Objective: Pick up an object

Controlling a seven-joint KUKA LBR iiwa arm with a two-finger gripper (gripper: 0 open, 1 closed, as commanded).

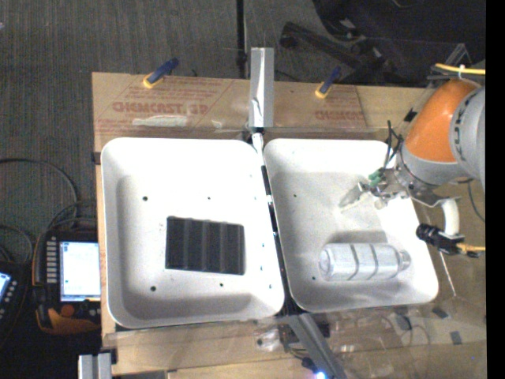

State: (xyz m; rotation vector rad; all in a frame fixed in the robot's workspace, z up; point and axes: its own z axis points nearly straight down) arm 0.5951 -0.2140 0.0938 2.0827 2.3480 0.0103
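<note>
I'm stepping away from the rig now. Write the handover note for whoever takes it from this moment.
Gripper: over the right bin, upper right part, near the bin's far-right wall; nothing seen between its fingers.
Clear bottle: lying on its side at the near end of the right bin, apart from the gripper.
Black ribbed block: flat in the middle of the left bin.
Done: nothing picked up yet.
Left: choose an object, probably the bottle as the nearer one, grasp and lift it.

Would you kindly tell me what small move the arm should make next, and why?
Probably shift the pincer toward the camera and lower it over the clear bottle. The bottle lies on its side near the front of the right bin, and the pincer hangs behind it with nothing between its tips.
</note>
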